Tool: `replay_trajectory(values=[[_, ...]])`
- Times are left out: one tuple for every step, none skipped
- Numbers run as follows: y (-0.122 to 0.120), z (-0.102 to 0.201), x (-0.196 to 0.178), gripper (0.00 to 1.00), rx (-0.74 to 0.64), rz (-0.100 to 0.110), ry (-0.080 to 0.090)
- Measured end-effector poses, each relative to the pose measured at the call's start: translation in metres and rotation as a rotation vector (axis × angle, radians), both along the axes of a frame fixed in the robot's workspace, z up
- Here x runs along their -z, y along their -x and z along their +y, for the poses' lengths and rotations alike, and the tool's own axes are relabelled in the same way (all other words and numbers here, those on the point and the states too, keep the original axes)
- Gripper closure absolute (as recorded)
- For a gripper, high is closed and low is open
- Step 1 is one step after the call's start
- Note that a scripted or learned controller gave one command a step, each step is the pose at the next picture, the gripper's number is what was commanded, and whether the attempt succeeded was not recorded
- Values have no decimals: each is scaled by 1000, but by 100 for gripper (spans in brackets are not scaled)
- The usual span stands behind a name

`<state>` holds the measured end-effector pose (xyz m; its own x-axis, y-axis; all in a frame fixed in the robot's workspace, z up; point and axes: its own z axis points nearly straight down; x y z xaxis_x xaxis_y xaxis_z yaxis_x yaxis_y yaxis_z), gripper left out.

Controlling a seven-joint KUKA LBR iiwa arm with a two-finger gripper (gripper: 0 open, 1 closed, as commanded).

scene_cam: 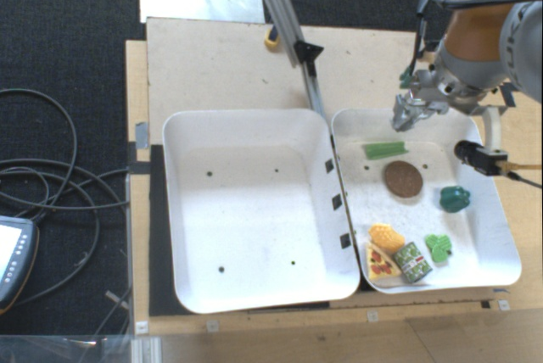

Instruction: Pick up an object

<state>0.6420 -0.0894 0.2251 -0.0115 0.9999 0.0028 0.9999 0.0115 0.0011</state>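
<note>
My gripper [405, 119] hangs above the back edge of the right bin [488, 238], just up and right of a flat green stick [384, 150]. Nothing shows between its fingers. Below the stick lies a brown round disc [403, 180]. A dark green pepper-like toy [455, 198] sits at the bin's right side. Near the front edge lie a yellow corn piece [387, 236], a pizza slice [381, 263], a green-labelled can [413, 261] and a small light green piece [439, 247].
The left bin [187, 149] adjoins the right one along a shared rim with black clips [337, 202]. A slanted metal pole [284, 9] crosses the bench behind the bins. Cables and a pendant [13, 255] lie on the floor at left.
</note>
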Motion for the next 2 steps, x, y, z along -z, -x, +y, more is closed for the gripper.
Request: replay_trajectory(values=[[-14, 61, 0, 100, 0, -3, 0], [-23, 123, 3, 100, 0, -2, 0]])
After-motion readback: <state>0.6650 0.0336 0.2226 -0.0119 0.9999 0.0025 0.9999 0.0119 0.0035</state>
